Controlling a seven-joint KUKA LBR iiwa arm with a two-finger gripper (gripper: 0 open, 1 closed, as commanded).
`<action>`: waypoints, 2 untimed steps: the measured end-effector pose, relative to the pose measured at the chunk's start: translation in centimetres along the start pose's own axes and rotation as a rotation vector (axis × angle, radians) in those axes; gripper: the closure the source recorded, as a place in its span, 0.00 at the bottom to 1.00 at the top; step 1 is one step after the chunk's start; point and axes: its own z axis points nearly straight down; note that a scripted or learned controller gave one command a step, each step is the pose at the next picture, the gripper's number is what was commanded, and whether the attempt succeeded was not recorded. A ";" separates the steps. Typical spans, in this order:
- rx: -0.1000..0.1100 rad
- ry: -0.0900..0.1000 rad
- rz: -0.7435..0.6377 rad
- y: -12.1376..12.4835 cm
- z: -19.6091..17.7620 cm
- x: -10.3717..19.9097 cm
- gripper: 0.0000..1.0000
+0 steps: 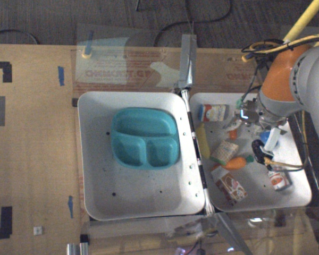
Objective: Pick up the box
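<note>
The bench (32, 142) carries two shallow white bins side by side. The left bin (95, 195) holds a teal tray (145, 137) with three compartments, lying toward its far side. The grey arm (295, 84) with its orange band reaches in from the right over the far right part of the right bin (297, 195). Its gripper (258, 122) hangs low above that bin's far middle; whether it is clenched or released cannot be told, and nothing can be seen held in it. The brown box (231, 187) lies flat near the right bin's near left corner, well apart from the gripper. Just beyond it lie a carrot (236, 163) and a tan packet (225, 151), a yellow banana (202, 141) along the left wall, a small carton (213, 112) at the far left, and a small can (278, 180) to the right.
</note>
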 end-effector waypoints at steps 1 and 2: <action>-0.004 -0.003 0.000 0.1 -1.2 -0.2 1.00; 0.001 -0.001 0.046 2.7 -8.6 -4.0 1.00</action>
